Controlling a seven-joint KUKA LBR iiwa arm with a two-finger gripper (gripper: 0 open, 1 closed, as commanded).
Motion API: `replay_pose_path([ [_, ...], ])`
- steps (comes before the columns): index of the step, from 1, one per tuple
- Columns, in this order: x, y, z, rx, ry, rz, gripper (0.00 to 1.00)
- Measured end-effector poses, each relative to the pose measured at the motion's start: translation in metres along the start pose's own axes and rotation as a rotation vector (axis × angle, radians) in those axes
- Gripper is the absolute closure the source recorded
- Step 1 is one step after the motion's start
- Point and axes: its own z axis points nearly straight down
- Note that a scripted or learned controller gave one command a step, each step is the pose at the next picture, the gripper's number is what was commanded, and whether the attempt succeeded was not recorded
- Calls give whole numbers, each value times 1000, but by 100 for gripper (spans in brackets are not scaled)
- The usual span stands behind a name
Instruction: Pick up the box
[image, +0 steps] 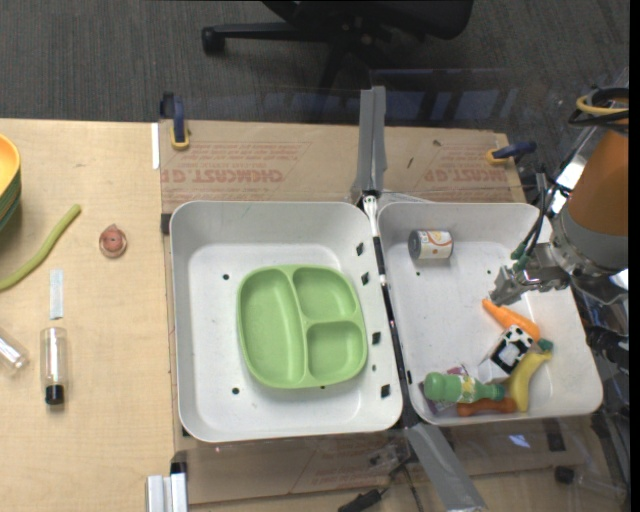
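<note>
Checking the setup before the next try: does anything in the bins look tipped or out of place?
The small white can lies on its side near the right bin's back wall. The carrot, the black-and-white box, banana and green bottle crowd the front corner.

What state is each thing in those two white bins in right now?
Tray: flat in the left bin, nothing in its compartments.
Can: on its side, right bin, alone near the top.
Carrot: lying flat, just below the pincer.
Box: lying tilted against the banana, not held.
Bottle: on its side.
</note>
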Motion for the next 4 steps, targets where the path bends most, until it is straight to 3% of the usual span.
replay_pose_path([
  [1, 0, 0, 0, 0, 0, -1, 0],
  [2, -19, -27, 104, -26, -6, 79, 0],
  [3, -73, 49, 112, -26, 3, 177, 0],
  [4, -49, 37, 35, -1, -1, -37, 0],
])
